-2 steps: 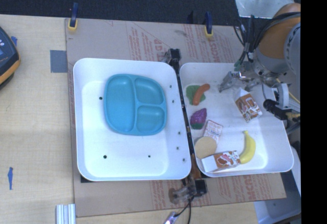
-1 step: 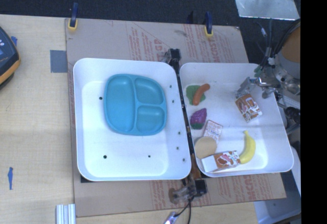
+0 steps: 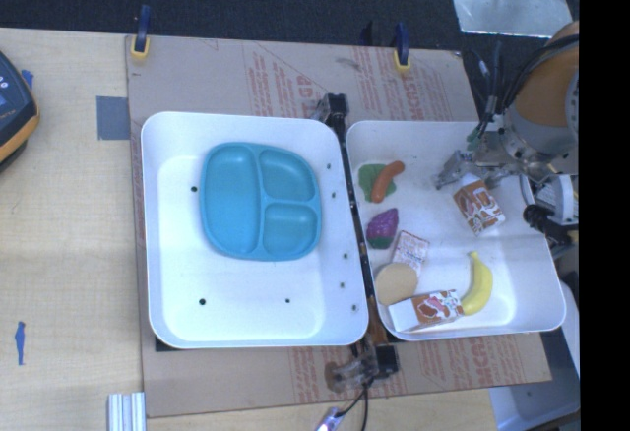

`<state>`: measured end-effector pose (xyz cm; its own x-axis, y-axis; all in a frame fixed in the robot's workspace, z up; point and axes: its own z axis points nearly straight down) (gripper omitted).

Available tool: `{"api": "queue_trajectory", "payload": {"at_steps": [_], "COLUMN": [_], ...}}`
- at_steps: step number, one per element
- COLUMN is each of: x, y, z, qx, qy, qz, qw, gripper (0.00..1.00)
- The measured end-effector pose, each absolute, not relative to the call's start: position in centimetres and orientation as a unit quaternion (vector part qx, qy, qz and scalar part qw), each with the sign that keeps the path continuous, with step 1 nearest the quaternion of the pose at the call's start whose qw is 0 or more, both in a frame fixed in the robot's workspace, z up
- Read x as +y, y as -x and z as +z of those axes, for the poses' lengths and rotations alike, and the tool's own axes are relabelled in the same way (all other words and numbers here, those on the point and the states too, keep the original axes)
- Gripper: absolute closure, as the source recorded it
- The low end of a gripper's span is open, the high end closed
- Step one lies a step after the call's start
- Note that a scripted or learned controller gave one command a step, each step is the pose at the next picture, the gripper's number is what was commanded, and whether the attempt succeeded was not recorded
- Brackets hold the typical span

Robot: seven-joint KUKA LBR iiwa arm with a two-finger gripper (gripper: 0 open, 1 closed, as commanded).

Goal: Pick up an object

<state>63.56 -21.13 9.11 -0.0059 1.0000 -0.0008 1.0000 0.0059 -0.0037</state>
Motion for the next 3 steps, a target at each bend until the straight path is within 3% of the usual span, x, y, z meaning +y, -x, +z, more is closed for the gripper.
{"api": "queue_trajectory", "payload": {"at_steps": [1,2,3], "x": [-21.2,-18.6,-21.2], "y": [-60.1,-64.4,-60.3], "z": [9.2,9.3,10.4], "qx": [-0.709,-0.709,-0.708], "qy": [0.705,0.705,0.706], "qz": [0.0017,0.0006,0.0014], "qw": [0.001,0.001,0.001], "gripper": [0.0,0.0,0.0]}}
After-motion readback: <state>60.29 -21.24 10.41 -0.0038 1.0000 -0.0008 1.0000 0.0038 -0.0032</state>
